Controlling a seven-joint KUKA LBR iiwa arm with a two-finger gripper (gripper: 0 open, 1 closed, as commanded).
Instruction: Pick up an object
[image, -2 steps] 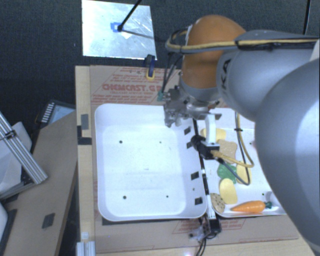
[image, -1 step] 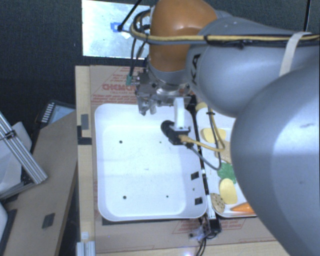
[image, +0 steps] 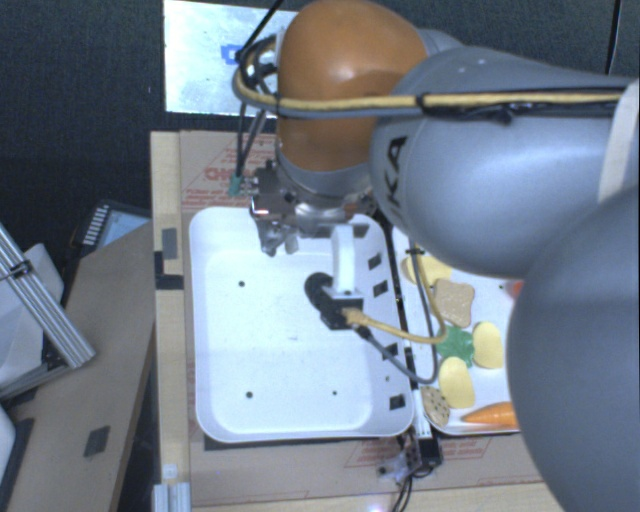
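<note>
My gripper (image: 280, 240) hangs over the far edge of the left white bin (image: 260, 350), close to its back wall, with nothing seen in its grasp. The big grey arm with its orange band crosses above the right bin (image: 470, 426) and hides much of it. In the right bin lie a tan bread-like slice (image: 455, 300), a green piece (image: 456, 343), two yellow lumps (image: 488, 343) (image: 455, 380), another yellow piece (image: 424, 268), an orange carrot (image: 490, 412) and a round speckled cracker (image: 435, 403).
A cardboard sheet (image: 200, 180) lies under the bins. To the left stand a brown board (image: 100, 350) and a metal rail (image: 45, 310). The ridge between the two bins (image: 400, 350) runs just right of the gripper.
</note>
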